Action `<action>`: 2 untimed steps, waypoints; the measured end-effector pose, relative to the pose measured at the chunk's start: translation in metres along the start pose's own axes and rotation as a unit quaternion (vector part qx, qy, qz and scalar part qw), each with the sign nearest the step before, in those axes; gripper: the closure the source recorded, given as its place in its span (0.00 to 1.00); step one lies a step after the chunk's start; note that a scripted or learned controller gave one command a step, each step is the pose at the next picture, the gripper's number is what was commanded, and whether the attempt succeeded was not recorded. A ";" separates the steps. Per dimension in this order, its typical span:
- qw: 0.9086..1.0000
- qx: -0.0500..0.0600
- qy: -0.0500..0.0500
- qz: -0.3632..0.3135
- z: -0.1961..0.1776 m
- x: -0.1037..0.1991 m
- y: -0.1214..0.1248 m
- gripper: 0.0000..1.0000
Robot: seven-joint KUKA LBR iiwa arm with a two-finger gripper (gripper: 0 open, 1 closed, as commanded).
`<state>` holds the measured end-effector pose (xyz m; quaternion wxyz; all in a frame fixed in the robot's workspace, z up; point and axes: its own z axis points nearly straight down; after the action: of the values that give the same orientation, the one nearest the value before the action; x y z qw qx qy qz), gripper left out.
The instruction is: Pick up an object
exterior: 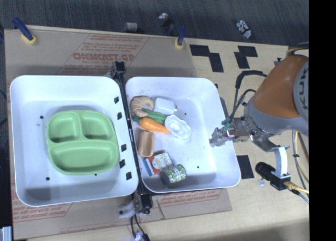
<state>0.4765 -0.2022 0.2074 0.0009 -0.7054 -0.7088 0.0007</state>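
Objects: heaped along left half of right bin (223,153), none lifted.
Can: green can (174,174) on its side at near edge of right bin, touching a small printed packet (156,162) just to its left.
Cylinder: tan cylinder (145,143) upright-looking, beside the divider, just beyond the packet.
Carrot: orange carrot (154,125) lying across the pile, pointing right, green stalk (154,114) at its far side.
White item: crumpled white piece (178,127) touching carrot tip on the right.
Block: white rectangular block (164,105) just beyond the carrot, next to a brown croissant-like piece (141,105) at far left of the pile.
Gripper: gripper (218,137) at right rim of right bin, apart from all objects; nothing between fingers; whether apart or together cannot be told.
Arm: grey wrist with orange band (281,90) reaching in from right, over bench outside the bin.
Left bin: left bin (26,98) holding a green divided plate (81,141), three compartments, lying flat.
Bench: brown cardboard sheet (105,51) under both bins, blue clamps (24,30) at far edge.
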 end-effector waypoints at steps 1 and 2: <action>1.000 0.000 0.000 -0.002 -0.005 0.023 0.001 1.00; 1.000 -0.001 0.000 0.000 -0.051 0.027 0.106 1.00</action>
<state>0.5830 -0.1749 0.2585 -0.0003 -0.7052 -0.7090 -0.0002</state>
